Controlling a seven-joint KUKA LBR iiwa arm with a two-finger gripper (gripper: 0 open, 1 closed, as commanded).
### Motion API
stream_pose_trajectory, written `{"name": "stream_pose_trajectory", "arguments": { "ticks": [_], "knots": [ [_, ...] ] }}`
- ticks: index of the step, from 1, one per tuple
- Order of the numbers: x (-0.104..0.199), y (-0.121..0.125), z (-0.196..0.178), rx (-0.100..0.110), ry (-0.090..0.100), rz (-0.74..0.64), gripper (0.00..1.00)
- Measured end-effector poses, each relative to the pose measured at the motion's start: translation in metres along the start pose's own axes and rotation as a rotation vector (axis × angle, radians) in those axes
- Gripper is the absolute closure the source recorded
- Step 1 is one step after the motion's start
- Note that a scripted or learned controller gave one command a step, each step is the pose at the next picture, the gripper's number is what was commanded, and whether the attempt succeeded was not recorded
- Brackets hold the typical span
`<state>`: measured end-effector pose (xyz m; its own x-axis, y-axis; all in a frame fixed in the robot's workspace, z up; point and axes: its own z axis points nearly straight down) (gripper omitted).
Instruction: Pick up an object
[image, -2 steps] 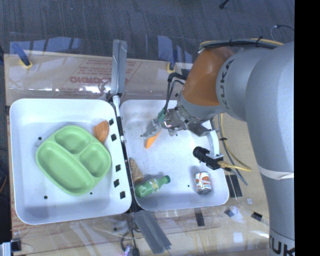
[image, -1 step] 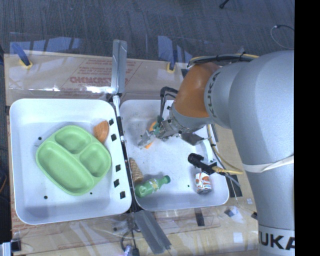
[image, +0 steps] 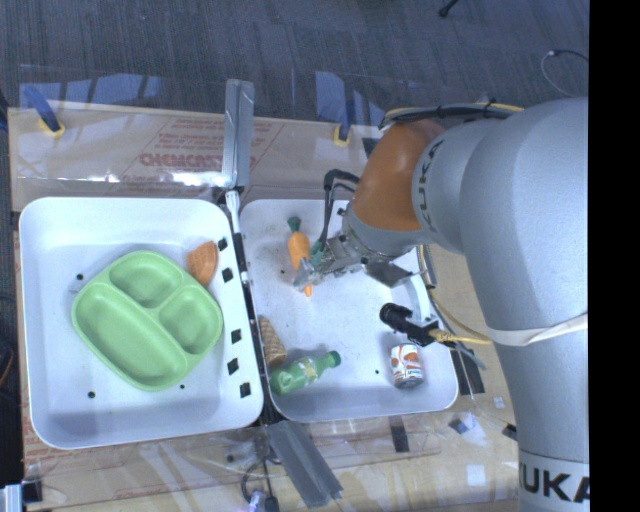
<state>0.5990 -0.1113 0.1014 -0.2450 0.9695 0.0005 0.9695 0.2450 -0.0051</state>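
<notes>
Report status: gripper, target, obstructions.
Gripper low in right bin, beside toy carrot; grasp unconfirmed. Green bottle, can sit apart.

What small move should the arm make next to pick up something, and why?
Probably a short descent onto the carrot. The gripper sits low in the right bin, right beside the carrot, and I see nothing between its fingers. The bottle, the can and the cone lie farther off, near the bin's front wall, so the carrot looks like the nearest target.
</notes>
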Motion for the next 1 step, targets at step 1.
{"name": "stream_pose_trajectory", "arguments": {
  "ticks": [1],
  "knots": [
    [0.0153,0.0421,-0.0915,-0.005,0.000,0.032,1.00]
  ]
}}
